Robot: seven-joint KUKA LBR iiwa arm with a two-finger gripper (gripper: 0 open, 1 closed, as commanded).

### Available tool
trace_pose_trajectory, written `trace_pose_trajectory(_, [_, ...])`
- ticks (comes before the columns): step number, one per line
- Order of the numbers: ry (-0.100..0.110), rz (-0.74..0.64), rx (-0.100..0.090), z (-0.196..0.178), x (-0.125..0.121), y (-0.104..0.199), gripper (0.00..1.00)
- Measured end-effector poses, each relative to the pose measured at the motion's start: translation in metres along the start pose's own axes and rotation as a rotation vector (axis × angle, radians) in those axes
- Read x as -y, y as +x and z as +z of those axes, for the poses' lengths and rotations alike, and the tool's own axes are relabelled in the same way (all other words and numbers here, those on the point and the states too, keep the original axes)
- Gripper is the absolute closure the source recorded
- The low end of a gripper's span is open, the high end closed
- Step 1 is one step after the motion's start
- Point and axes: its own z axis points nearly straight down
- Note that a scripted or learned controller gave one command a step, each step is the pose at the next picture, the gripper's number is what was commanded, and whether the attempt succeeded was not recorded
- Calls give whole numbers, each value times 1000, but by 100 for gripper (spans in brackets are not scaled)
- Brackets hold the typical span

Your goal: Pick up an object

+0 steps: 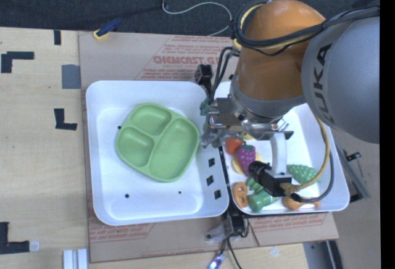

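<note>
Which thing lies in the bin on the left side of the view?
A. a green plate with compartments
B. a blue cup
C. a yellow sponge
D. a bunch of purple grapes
A: the green plate, divided into three compartments, lies alone in the left-hand bin, while the purple grapes lie in the other bin.

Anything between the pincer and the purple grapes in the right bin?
Nothing visible lies over the purple grapes; the pincer hangs close above them. A red-orange toy sits against their left side and may crowd a grasp.
</note>
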Motion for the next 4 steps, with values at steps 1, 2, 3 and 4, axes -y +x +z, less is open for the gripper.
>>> trace_pose_trajectory(1, [-27,-7,-7,-131,-24,20,100])
trace_pose_trajectory(2, [-11,-7,-2,-133,-22,20,100])
trace_pose_trajectory(3, [1,1,0,-22,-16,-8,100])
trace_pose_trajectory(4, [-15,0,-4,-71,0,-50,100])
